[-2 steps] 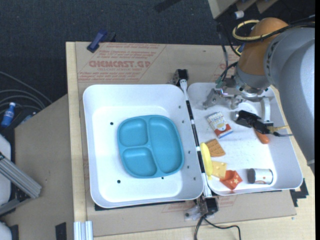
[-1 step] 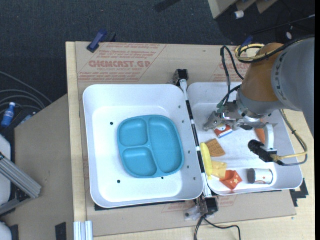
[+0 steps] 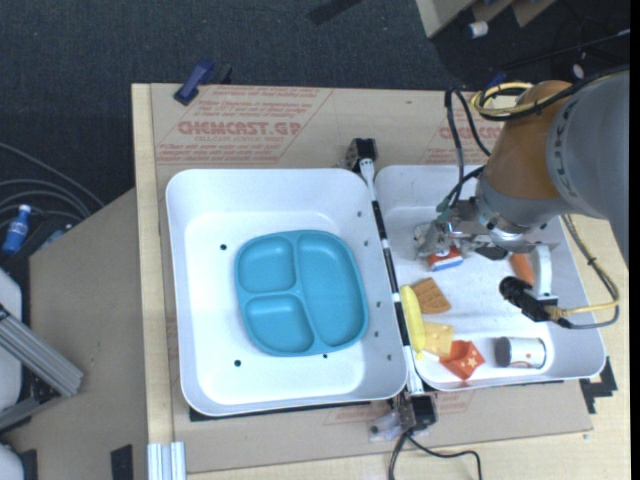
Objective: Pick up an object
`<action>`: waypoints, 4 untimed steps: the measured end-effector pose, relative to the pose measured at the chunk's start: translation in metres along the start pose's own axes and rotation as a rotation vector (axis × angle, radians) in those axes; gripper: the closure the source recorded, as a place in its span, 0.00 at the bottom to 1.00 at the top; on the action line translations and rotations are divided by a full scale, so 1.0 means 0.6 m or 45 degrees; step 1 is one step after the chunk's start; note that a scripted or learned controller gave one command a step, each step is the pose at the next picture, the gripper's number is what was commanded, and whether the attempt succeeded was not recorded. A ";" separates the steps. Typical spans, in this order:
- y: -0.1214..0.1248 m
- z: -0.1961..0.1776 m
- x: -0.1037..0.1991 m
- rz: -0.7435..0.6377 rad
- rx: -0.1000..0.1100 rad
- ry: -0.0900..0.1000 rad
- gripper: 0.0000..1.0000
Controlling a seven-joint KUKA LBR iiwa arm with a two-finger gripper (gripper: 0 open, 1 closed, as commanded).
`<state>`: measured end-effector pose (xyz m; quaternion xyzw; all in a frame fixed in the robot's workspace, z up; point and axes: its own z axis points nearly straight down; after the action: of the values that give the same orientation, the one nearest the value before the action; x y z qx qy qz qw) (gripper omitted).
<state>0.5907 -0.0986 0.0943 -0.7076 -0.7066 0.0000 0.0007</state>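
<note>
Right bin [image 3: 585, 353], on the counter [image 3: 240, 118]: loose items, kept there for picking. End effector [image 3: 440, 240] is lowered into the bin's far left part, directly above a red-and-white object [image 3: 445, 260], the likely target; whether it is apart or together cannot be told. Cracker [image 3: 431, 295] just nearer; yellow piece [image 3: 412, 316] and red piece [image 3: 462, 359] nearer again. Left bin [image 3: 190, 268]: blue tray [image 3: 298, 291], well apart to the left.

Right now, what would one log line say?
tool: low in right bin | over red-white item | blue tray: left bin
</note>
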 end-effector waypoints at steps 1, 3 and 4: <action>-0.069 -0.205 0.085 -0.004 -0.004 0.000 1.00; -0.167 -0.287 0.114 -0.001 0.003 -0.001 1.00; -0.143 -0.281 0.101 -0.001 -0.002 -0.002 1.00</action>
<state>0.5049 -0.0380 0.2628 -0.7073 -0.7070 0.0000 -0.0004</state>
